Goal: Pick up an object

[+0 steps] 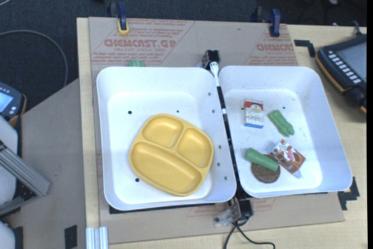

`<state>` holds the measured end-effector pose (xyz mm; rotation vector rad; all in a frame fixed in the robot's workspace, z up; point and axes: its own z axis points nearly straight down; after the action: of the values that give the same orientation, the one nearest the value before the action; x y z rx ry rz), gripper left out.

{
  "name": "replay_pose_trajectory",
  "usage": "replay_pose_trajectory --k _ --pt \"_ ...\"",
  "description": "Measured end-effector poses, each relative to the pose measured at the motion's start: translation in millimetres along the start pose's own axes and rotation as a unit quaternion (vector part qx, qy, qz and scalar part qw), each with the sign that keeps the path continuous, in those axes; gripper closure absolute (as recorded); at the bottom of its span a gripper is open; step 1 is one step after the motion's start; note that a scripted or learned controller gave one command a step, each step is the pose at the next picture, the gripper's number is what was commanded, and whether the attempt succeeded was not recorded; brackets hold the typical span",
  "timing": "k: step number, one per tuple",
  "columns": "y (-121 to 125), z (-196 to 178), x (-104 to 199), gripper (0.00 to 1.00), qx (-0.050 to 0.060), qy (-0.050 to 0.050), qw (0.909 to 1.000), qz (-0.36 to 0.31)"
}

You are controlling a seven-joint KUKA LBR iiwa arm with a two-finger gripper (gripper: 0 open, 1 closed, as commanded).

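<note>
The right bin [309, 81] holds several small objects. A small red, white and blue carton [253, 113] lies near its middle. Just right of it is a short green piece [281, 122]. Toward the front lie a longer green piece [260, 158], partly over a brown round disc [266, 172], and a brown and red snack packet [288, 157] beside them. In the left bin [111, 90] rests a yellow divided plate [171, 153] with three compartments.
Both bins sit on a cardboard sheet [175, 38] held by blue clamps at the back. A black tablet-like device [348, 67] lies at the right edge of the bench. Cables and a connector [236, 216] hang at the front between the bins.
</note>
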<state>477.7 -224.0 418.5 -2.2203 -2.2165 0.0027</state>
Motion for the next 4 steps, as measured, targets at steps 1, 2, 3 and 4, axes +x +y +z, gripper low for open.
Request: replay_pose_trajectory --k 1,2,3,4 --pt "37.2 293.9 18.1 1.0 0.005 0.002 1.0 -0.001" --pt "0.7 336.3 23.8 1.0 0.0 0.0 1.0 0.001" --pt "54.4 33.3 -1.3 1.0 -0.013 -0.006 0.9999 -0.002" --pt "0.2 -117.6 68.0 1.0 -0.014 -0.003 0.9999 -0.005"
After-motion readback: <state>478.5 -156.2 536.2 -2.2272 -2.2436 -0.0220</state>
